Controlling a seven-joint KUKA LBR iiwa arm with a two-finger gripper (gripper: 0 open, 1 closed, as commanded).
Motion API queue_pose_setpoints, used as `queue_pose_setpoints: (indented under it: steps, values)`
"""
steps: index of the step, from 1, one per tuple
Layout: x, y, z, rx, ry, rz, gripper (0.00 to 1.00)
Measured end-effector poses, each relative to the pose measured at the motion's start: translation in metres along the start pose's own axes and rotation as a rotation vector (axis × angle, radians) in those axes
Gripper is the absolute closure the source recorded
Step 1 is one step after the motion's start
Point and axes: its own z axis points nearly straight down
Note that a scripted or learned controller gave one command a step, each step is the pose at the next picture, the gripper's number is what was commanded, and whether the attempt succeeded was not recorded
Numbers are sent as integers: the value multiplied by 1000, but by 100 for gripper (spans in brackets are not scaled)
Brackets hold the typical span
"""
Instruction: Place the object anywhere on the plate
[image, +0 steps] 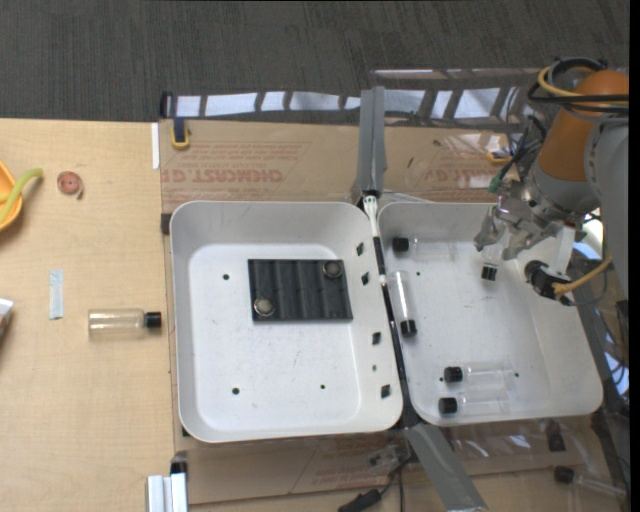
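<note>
A black ridged plate (300, 290) lies flat in the left bin (200, 400), with two small round pieces resting on it, one at its upper right corner (333, 269) and one at its lower left (263, 307). Several clear vials with black caps lie in the right bin (560, 350): one near the top left (400, 245), one along the left wall (402, 302), and two near the front (478, 377). My gripper (503, 243) hangs over the upper right part of the right bin. A small black-capped piece (489, 272) sits just below it; whether it is held is unclear.
A metal divider (372, 150) runs up from between the bins. On the wooden table to the left lie a clear vial (124, 321), a blue strip (56, 294), a small red disc (68, 182) and an orange object (8, 198). Cables (560, 280) trail from the wrist.
</note>
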Motion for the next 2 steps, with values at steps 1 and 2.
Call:
queue_pose_setpoints:
  steps: [1,2]
  values:
    - [-17,18,17,3,2,291,100]
    - [-21,18,19,5,16,546,100]
